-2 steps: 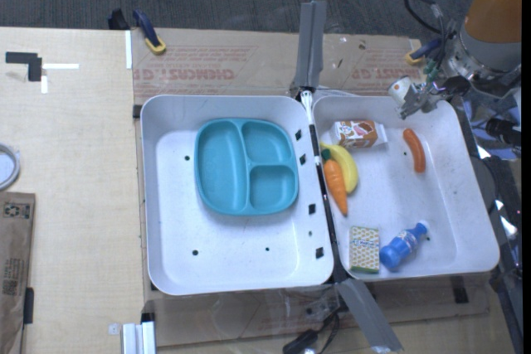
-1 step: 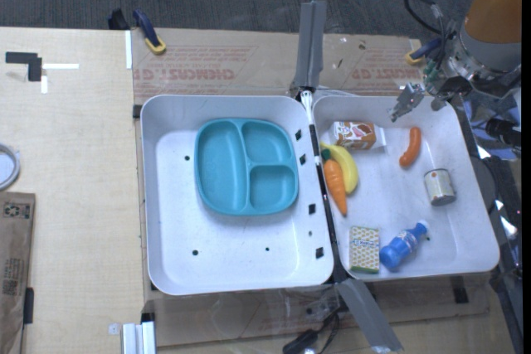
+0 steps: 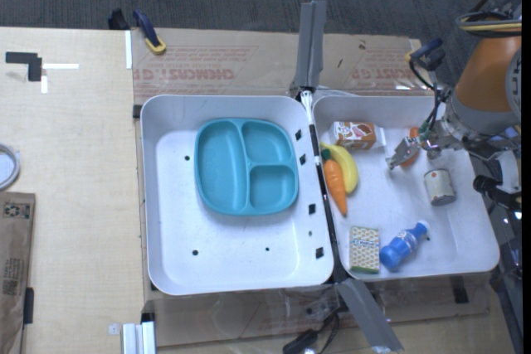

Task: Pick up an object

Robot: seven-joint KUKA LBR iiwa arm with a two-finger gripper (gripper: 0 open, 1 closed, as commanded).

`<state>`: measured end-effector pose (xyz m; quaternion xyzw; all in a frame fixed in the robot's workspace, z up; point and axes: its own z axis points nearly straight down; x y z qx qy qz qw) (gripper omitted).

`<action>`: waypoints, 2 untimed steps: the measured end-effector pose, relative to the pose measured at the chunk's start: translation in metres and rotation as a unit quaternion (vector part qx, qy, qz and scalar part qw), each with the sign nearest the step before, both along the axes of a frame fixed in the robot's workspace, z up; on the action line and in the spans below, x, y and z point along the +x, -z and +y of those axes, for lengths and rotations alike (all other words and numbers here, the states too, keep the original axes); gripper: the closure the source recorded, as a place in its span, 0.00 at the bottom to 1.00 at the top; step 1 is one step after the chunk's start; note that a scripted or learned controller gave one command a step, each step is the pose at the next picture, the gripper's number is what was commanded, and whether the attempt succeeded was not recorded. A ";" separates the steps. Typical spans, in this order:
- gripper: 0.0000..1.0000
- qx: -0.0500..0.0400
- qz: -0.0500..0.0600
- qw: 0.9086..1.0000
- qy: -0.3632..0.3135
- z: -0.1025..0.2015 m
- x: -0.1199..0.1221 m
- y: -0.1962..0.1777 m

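Bottle (image 3: 404, 245): blue, near front of right bin (image 3: 465, 261), beside a cracker packet (image 3: 364, 249).
Can (image 3: 439, 186): silver, lying just in front of gripper (image 3: 404, 157), slightly rightward; long axis roughly front to back.
Gripper: over right bin's middle, fingers slightly parted, holding nothing.
Carrot (image 3: 335, 186), banana (image 3: 348, 166): left of gripper, against the divider.
Snack pouch (image 3: 357, 134): farther back.

The cardboard sheet (image 3: 249, 62) behind the bins bears red print, mirrored and not legible.

Blue divided plate (image 3: 247, 167) in left bin (image 3: 166, 261); claw (image 3: 401, 157) over right bin (image 3: 473, 257), beside grey can (image 3: 440, 186).
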<state>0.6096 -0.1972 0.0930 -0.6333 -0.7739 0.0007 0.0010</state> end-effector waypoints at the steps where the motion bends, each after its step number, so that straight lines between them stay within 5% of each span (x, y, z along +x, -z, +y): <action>1: 0.00 -0.001 -0.001 1.000 0.029 0.003 0.039 0.003; 2: 0.00 0.000 0.000 1.000 -0.028 -0.013 -0.003 -0.011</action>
